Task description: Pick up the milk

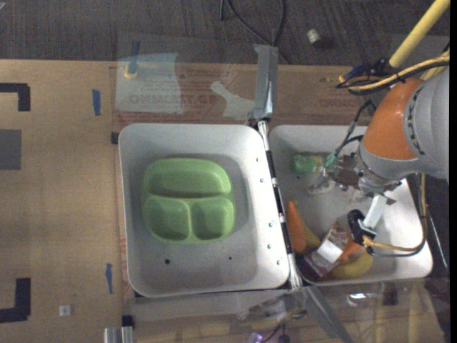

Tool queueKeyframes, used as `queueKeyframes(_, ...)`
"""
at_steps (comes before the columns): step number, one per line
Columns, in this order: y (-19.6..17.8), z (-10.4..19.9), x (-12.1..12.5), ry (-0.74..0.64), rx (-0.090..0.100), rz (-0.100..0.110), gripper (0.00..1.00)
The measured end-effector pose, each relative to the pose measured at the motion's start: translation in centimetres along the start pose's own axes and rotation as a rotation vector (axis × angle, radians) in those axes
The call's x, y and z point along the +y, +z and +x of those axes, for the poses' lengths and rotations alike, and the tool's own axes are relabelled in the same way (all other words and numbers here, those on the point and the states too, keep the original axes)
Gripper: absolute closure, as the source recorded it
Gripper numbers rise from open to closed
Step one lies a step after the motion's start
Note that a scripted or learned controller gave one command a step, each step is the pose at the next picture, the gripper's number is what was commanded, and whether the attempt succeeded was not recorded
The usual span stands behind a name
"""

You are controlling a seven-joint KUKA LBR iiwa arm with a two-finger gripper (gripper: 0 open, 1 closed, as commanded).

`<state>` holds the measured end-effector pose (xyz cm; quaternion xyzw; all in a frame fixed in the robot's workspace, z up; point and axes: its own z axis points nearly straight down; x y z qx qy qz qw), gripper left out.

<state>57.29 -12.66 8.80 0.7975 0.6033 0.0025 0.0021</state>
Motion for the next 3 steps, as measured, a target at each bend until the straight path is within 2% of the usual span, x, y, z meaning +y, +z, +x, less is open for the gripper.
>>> queueKeyframes(1, 0.0, -1.3, -6.4, 0.176, -0.001, 0.000, 0.00)
queueKeyframes(2, -1.1, -1.9, -6.2, 0.186, -0.005, -0.005, 1.00)
queueKeyframes(3, -2.0, -2.1, -6.2, 0.191, -0.005, -0.005, 1.00)
